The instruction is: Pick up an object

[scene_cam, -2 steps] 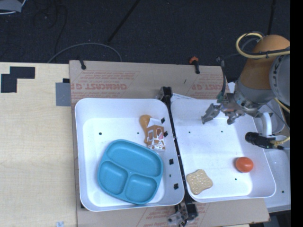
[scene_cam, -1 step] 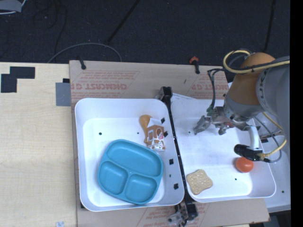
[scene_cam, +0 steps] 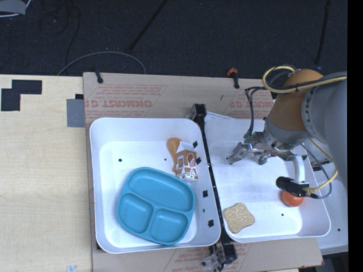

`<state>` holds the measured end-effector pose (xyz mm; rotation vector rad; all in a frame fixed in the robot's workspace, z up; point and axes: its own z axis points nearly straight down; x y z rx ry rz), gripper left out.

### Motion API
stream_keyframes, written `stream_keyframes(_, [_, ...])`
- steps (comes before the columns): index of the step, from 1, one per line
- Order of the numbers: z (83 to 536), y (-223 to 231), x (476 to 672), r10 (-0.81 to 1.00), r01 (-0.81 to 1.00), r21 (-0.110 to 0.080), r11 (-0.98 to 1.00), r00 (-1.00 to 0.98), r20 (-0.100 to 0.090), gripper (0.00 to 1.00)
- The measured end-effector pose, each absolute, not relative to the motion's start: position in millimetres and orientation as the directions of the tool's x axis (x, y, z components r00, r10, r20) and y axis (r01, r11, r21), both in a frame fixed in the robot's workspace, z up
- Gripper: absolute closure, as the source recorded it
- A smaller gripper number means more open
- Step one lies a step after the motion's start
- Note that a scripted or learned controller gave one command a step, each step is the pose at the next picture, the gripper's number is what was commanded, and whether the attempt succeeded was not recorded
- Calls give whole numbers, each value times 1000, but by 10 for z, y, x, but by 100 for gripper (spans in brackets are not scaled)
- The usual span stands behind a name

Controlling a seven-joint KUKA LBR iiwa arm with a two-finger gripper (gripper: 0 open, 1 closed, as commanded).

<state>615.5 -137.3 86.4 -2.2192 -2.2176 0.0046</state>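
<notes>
The end effector [scene_cam: 248,152] hangs over the right bin [scene_cam: 317,228], its fingers spread apart and gripping nothing; a slice of toast [scene_cam: 238,217] lies near that bin's front edge; an orange ball [scene_cam: 293,198] sits further right; the left bin [scene_cam: 108,135] holds a blue divided plate [scene_cam: 156,205] and a small patterned packet [scene_cam: 185,165].

Two white bins [scene_cam: 108,152] sit side by side on a cardboard sheet [scene_cam: 142,98] over a pale wooden bench [scene_cam: 39,180]; black cables [scene_cam: 102,55] trail behind.
</notes>
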Motion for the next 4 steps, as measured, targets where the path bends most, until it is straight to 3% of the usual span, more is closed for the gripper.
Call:
stream_keyframes(1, [972,-1381,6155,1000,1000,-5,-3,3,1,100])
stream_keyframes(3, [1988,-1301,6258,1000,1000,4,2,-2,-1,100])
stream_keyframes(4, [2268,-1315,6261,1000,1000,1,1,-1,0,100])
